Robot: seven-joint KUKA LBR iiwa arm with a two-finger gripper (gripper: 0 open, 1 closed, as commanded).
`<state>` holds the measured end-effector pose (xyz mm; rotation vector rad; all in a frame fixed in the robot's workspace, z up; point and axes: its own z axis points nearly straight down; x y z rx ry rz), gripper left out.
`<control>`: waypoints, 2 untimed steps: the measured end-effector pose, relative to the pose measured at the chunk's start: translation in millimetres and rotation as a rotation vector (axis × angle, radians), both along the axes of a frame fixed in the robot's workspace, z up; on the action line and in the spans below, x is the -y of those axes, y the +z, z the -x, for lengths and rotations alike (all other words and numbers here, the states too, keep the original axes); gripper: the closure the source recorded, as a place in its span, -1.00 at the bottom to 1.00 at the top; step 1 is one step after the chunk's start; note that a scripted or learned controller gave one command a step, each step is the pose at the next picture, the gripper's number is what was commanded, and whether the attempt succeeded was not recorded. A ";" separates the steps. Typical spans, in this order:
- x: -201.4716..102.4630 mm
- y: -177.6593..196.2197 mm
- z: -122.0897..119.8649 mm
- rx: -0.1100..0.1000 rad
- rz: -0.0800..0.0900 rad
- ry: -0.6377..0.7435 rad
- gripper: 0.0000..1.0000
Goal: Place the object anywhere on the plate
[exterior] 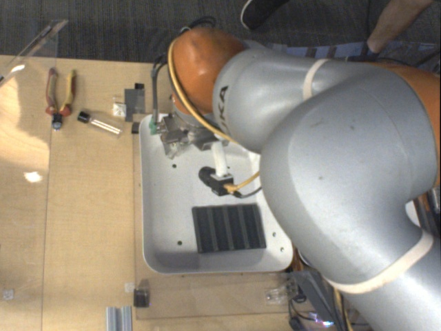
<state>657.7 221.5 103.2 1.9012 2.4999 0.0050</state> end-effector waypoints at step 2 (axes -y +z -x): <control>-8.9 -12.5 2.0 0.012 0.002 0.779 1.00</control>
